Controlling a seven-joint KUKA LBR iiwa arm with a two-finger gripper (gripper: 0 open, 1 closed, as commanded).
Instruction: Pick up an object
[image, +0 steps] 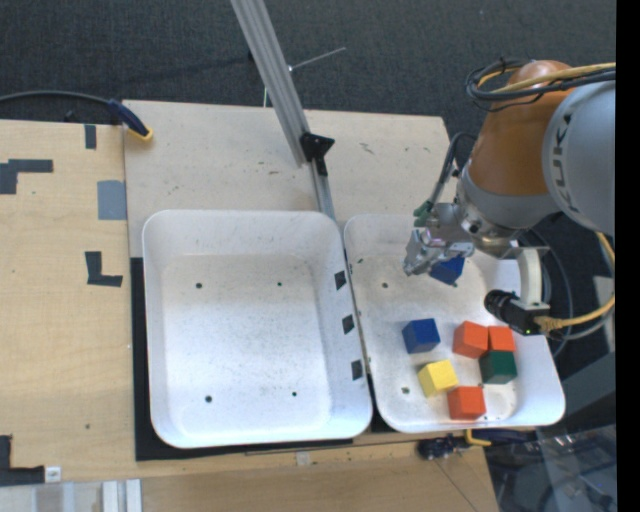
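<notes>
Blocks, loose, in the right bin, listed from the near rim back: one red-orange block closest to the front edge; one yellow block just beside it to the left; one dark green block beside the red-orange one, toward the bin's right wall; two further orange blocks, the larger and a smaller, touching each other, just behind the green; one blue block left of these, standing apart on bare bin floor.

Gripper, farther back over the same bin, hangs from the grey and orange arm that enters from the right. Its fingers are closed about a second blue block, which shows between and just right of them, raised above the bin floor.

Left bin, white, speckled with dark marks, lies alongside.

Bench top, beyond and to the left, carries grey tape marks; a metal post slants across the far side.
</notes>
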